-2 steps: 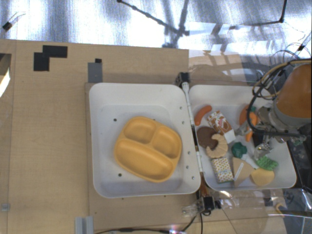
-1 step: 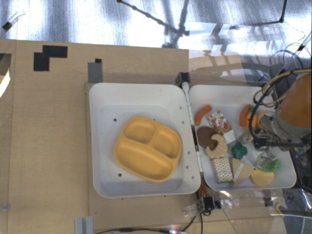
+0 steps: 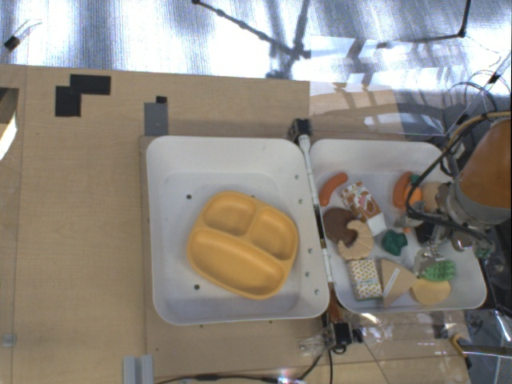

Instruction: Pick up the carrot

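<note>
Camera view. The bench (image 3: 80, 238) carries two shallow white bins side by side.

The left bin (image 3: 172, 214) holds one item: a yellow divided plate (image 3: 242, 242) with three compartments. It lies near the bin's middle, turned askew to the bin walls.

The right bin (image 3: 472, 294) holds a cluster of toy foods.
- The carrot (image 3: 402, 189) lies in the far part of this bin, right of centre. It is orange, with a green tip at its upper right end, and sits just beside the arm's wrist.
- A reddish sausage (image 3: 333, 188) lies at a slant near the bin's far left corner, well apart from the carrot.
- A printed packet (image 3: 360, 201) lies between the sausage and the carrot.
- A brown ring-shaped piece (image 3: 338, 221) and a pale croissant (image 3: 358, 240) touch each other below the sausage.
- A dark green piece (image 3: 394, 242) lies right of the croissant.
- Along the near side lie a patterned box (image 3: 364, 278), a pale wedge (image 3: 398, 281) and a pale yellow round (image 3: 432, 293), with a leafy green piece (image 3: 438, 271) just above the round.

The arm (image 3: 488, 174) reaches in from the right, with its orange band over the bin's right wall. The gripper (image 3: 432, 252) hangs over the right part of the bin, nearer than the carrot and just above the leafy green piece. Whether it is spread or pressed together cannot be told. Nothing is seen held in it.
</note>
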Motion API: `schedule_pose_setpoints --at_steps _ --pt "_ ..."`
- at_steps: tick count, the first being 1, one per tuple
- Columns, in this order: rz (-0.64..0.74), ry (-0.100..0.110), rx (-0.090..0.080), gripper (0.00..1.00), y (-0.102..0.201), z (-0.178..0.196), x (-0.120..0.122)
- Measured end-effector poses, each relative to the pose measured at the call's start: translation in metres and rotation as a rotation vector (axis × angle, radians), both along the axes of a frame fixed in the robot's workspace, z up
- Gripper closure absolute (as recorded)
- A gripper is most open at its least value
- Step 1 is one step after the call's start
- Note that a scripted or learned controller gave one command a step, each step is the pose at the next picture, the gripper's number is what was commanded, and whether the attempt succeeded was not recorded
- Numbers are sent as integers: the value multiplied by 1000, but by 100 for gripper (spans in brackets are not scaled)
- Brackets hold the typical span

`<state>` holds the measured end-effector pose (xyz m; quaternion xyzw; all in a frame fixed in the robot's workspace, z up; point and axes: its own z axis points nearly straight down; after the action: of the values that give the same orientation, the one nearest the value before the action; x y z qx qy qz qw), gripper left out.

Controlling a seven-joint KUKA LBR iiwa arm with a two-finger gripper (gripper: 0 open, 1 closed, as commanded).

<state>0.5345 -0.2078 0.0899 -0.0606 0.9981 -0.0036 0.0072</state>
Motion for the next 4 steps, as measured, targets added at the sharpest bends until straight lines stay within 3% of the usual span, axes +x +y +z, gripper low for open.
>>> schedule_pose_setpoints --at_steps 1,2,3,4 --pt "319 -5 -3 0 3 0 -20" --pt "71 2 1 0 5 0 5" --pt "246 -5 -2 0 2 0 -27" --pt "-124 0 4 0 2 0 4"
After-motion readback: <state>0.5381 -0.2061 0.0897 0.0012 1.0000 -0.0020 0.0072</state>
